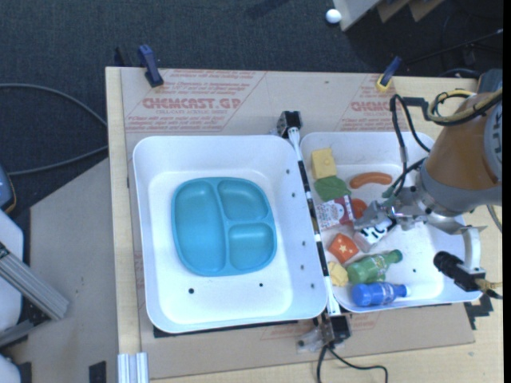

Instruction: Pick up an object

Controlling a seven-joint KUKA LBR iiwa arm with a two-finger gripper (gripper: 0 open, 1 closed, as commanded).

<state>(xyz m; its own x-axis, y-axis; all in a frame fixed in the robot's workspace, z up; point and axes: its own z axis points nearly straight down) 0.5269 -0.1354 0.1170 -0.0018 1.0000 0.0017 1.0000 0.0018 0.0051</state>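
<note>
The right bin [423, 146] holds several small items: a yellow block [323, 163], a green piece [330, 187], an orange sausage [371, 179], a red and white packet [334, 211], an orange carton [343, 246], a green bottle [373, 266] and a blue bottle [377, 294]. My gripper [375, 226] hangs low over the middle of this bin, just right of the packet and above the green bottle. A black and white patch shows at its tip. The grey and orange arm [463, 162] covers the bin's right side.
The left bin [152, 238] carries a blue divided plate [225, 225]. A small yellow piece [338, 274] lies by the ridge between the bins. Clamps [149, 65] and cables [415, 126] sit at the bench's far edge.
</note>
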